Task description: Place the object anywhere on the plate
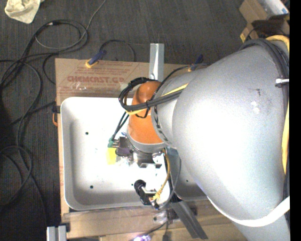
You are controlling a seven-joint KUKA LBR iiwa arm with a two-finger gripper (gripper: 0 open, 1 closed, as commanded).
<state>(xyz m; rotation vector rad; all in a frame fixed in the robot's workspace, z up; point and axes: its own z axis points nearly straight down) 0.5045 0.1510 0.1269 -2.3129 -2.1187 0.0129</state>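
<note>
Object: small yellow piece (111,156) with a green bit above it, on the floor of the white bin (80,141), right of its middle, just left of the arm's wrist.
Gripper: (141,162) low over the bin beside the yellow piece; fingers hidden under wrist hardware, so cannot tell whether spread or pressed together, or whether touching the piece.
Arm: (225,132) big grey body covering the right half of the view, orange band (143,120) above the wrist, black cable (126,96) looped round it.
Bin surface: bare white floor left of the piece, a few small dark holes.
Edges: left and far rims in view, near rim along a wooden bench edge (108,217); cardboard sheet (89,77) with red print behind the far rim.
Open room: wide clear floor on the bin's left and near-left corner; right side shut in by the arm.
Surroundings: dark carpet (28,155) with loose black cables, crumpled cloth (21,9) at top left.
</note>
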